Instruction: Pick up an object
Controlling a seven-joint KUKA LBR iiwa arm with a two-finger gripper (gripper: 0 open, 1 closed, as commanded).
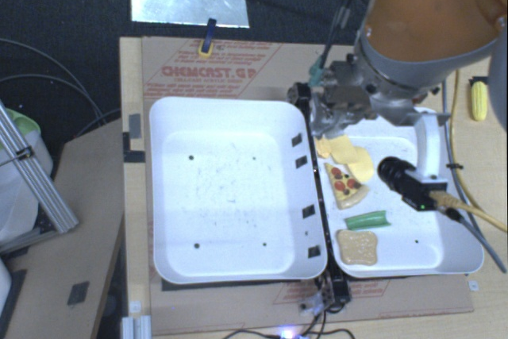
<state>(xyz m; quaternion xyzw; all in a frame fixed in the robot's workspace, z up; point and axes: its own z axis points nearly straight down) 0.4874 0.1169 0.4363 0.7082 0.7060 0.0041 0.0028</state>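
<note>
We cannot tell the gripper's (329, 117) state; it hangs over the right white plastic bin (452, 250). There the flat toy pizza slice (345, 183) looks light, stiff; we'd pinch its edges.

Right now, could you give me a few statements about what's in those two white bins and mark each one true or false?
1. The pizza slice lies in the right bin. True.
2. The green piece sits in the left bin. False: it is in the right bin.
3. The toast lies nearer the camera than the pizza slice. True.
4. The arm reaches over the left bin. False: it is over the right bin.
</note>
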